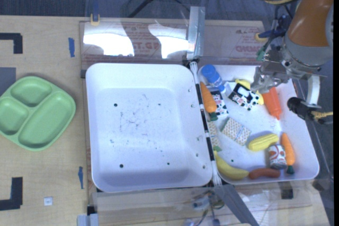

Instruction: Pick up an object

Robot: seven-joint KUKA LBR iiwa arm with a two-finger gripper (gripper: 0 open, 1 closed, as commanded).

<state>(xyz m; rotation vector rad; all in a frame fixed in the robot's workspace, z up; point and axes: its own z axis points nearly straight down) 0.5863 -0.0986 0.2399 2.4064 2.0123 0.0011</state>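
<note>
Toys crowd the right bin (312, 159), while the left bin (143, 82) lies beside it on the tabletop (42, 39). The pincer (263, 81) hangs over the right bin's far side, above a black-and-white checkered toy with a yellow part (244, 93); whether its fingers are apart or together cannot be told from this slant, and nothing is seen between them. Just to its right an orange carrot (273, 103) lies with its long axis running near to far, slightly tilted. A blue-capped bottle (212, 77) sits at the far left corner of that bin, with another orange carrot-like piece (208, 100) below it along the dividing wall, its length also running near to far. Toward the middle lies a checkered cracker-like square (235, 130), then a yellow corn cob (262, 141) lying roughly left to right. Near the front rim sit a banana (230, 168) curving left to right, a red sausage (263, 172), a small can (276, 155), and a third carrot (288, 150) pointing away from the front. A green divided plate (36, 112) rests well apart at the tabletop's left.
</note>
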